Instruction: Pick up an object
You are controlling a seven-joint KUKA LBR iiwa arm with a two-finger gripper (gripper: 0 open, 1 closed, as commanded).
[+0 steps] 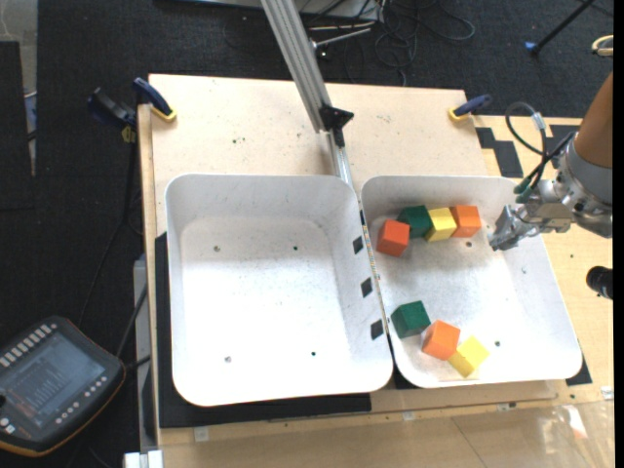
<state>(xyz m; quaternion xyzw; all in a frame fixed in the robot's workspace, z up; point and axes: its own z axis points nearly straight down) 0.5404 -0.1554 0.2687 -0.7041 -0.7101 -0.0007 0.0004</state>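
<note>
The right bin holds several small blocks. At its back an orange block, a green block, a yellow block and another orange block lie in a row. Near the front sit a green block, an orange block and a yellow block. My gripper hangs over the bin's right side, just right of the back row, with nothing seen between its fingers.
The left bin lies beside the right one. A slanted metal pole rises from behind the bins. Clamps sit at the bench's back corners. A teach pendant rests at the lower left.
</note>
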